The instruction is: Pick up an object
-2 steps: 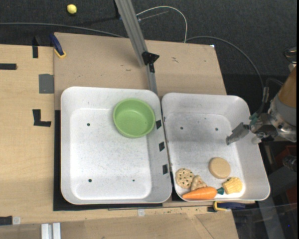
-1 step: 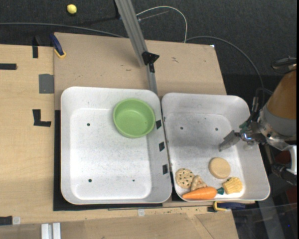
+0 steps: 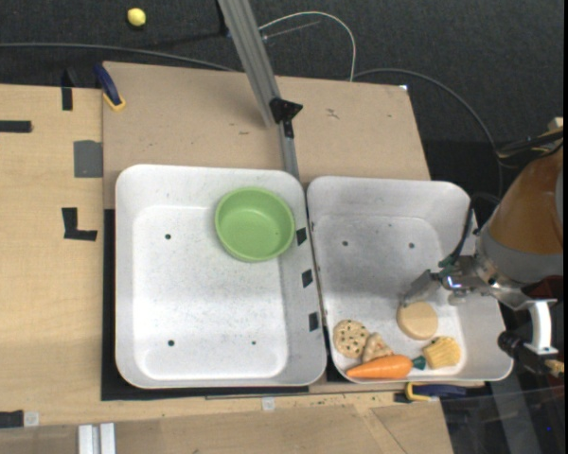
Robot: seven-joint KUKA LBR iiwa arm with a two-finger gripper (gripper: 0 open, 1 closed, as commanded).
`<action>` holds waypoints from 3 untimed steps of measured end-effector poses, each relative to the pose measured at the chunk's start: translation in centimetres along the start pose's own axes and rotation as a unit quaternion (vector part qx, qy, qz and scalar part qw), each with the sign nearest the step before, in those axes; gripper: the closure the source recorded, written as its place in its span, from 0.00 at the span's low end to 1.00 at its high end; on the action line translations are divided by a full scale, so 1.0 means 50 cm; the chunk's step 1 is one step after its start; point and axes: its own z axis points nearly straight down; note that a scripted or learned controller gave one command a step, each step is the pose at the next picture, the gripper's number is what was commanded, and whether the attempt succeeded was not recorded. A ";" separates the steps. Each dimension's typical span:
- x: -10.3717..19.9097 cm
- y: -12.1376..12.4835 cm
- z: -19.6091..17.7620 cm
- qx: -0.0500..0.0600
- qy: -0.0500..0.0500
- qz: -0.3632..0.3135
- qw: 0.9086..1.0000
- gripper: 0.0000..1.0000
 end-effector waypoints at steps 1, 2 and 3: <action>0.000 0.003 -0.025 -0.002 0.000 -0.001 1.000 1.00; -0.014 -0.001 -0.145 -0.006 -0.002 0.000 1.000 1.00; -0.010 0.004 -0.272 -0.007 -0.002 -0.001 1.000 1.00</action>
